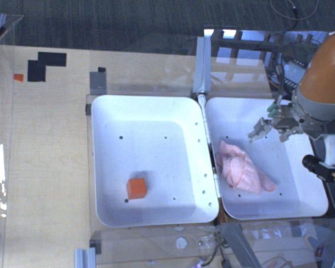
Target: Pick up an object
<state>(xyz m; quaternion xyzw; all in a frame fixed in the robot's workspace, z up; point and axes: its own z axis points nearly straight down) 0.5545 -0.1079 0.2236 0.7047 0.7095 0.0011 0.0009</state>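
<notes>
A crumpled pink soft object (243,172) lies in the right bin (301,205), left of its middle. In the left bin (156,121) a small orange-red block (137,188) rests near the front. My gripper (269,135) hangs over the back part of the right bin, up and to the right of the pink object and apart from it. Its fingers (258,132) are spread open with nothing between them.
The arm's orange band (326,77) and grey wrist fill the right bin's far right corner. A grey divider rail (209,149) runs between the bins. Black and orange markers (42,66) sit on the wooden bench at far left.
</notes>
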